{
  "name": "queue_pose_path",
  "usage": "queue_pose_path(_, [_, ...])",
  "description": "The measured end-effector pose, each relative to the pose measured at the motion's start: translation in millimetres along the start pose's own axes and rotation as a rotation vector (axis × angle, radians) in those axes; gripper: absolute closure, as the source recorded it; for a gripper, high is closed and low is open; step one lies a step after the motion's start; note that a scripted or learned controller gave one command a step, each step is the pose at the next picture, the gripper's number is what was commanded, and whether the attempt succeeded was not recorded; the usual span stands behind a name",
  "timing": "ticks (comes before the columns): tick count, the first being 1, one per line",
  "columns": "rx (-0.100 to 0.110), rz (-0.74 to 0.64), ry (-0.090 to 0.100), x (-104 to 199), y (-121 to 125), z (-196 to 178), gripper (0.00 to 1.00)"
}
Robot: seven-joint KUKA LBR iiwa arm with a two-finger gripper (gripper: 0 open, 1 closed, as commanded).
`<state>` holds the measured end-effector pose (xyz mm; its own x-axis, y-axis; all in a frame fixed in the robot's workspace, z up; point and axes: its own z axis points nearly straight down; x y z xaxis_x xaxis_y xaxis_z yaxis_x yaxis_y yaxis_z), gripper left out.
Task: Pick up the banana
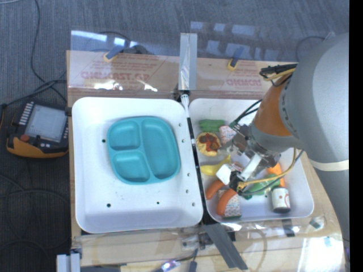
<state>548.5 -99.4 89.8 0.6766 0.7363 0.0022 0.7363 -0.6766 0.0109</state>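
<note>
In the right bin (295,208), the gripper (233,177) is lowered among crowded toy food. The banana (211,169) is seen just left of it, against the bin's left wall, partly covered by the gripper. Whether the fingers are spread or closed cannot be told. A carrot (212,190) and a small can (280,199) lie nearby. A blue divided plate (143,149) is set in the left bin (91,208).

Left white bin (91,208): turquoise three-compartment plastic plate (143,149). Right white bin (303,200): green toy vegetable (211,125), small white can (280,199). Floor, far left: orange-and-black handheld pendant (37,130).
</note>
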Motion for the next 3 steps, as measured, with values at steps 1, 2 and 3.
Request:
queue_pose_path(1, [0.000,0.000,0.000,0,0,0,0.00])
queue_pose_path(2, [0.010,0.511,-0.011,17,63,-58,0.00])
queue_pose_path(3, [0.012,0.479,-0.011,-41,87,-48,0.00])
